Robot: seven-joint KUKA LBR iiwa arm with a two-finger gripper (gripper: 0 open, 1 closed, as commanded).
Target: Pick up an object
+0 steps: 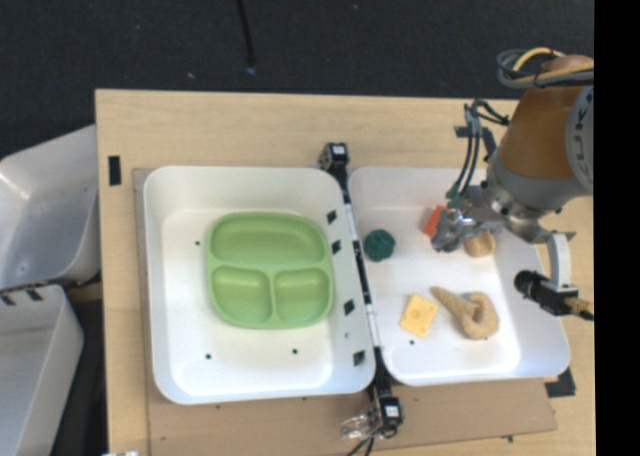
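Arm low over the right bin, among the small objects.

We see the gripper (458, 229) down in the right bin (400, 359), just beside an orange piece (433, 220) and a tan lump (481, 243); whether the claw is apart or together we cannot tell. Nearby lie a dark green ball (379, 244), a yellow cheese wedge (419, 316) and a tan curved pastry (472, 311). The left bin (170, 344) holds a green divided plate (269, 269).

**Colours on the worktop**

Two shallow white plastic bins (170, 364) sit on a pale wooden worktop (250, 124). A light green divided plate (268, 269), a dark teal round lump (379, 244), a yellow holed cheese wedge (419, 316), a tan curved pastry (472, 312) and an orange-red piece (434, 221) lie inside.
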